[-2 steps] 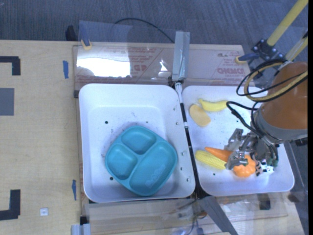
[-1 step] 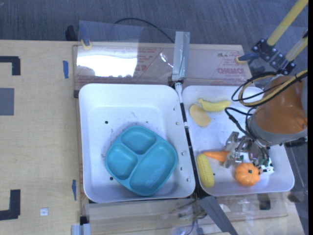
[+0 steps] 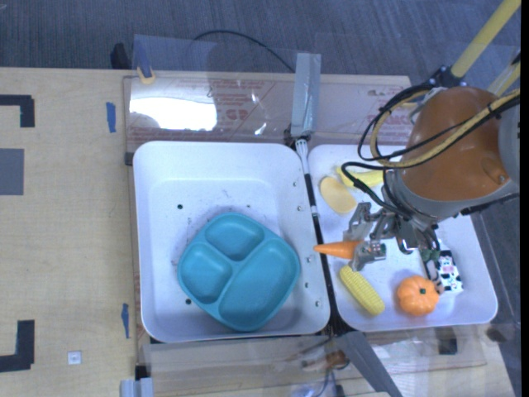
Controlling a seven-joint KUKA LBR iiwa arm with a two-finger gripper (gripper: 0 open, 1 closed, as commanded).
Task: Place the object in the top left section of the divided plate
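I've got the claw (image 3: 364,251) clamped on the carrot (image 3: 337,251), which lies crosswise, tip pointing left toward the plate (image 3: 240,271); its top-left section sits further left.

Bench (image 3: 58,222): light wood top. Two white bins side by side, touching: left bin (image 3: 165,180) near the bench's middle, right bin (image 3: 479,296) toward its right edge.
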